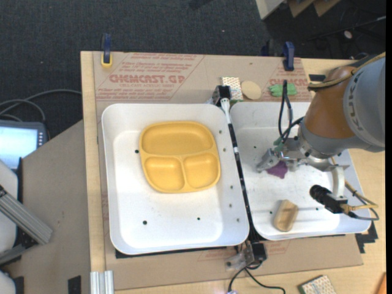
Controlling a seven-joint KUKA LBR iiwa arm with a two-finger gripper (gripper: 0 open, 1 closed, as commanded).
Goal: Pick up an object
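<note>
Claw (pixel 274 162) is hovering over the purple piece (pixel 278 171) just beneath it, grip state unclear, reaching to grasp; next comes closing and lifting.

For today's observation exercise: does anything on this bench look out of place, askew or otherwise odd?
Two small things, a round tan disc and a green piece, lie on the bench behind the right bin, outside both bins. Inside, the yellow divided plate, purple object and tan block look undamaged.
</note>
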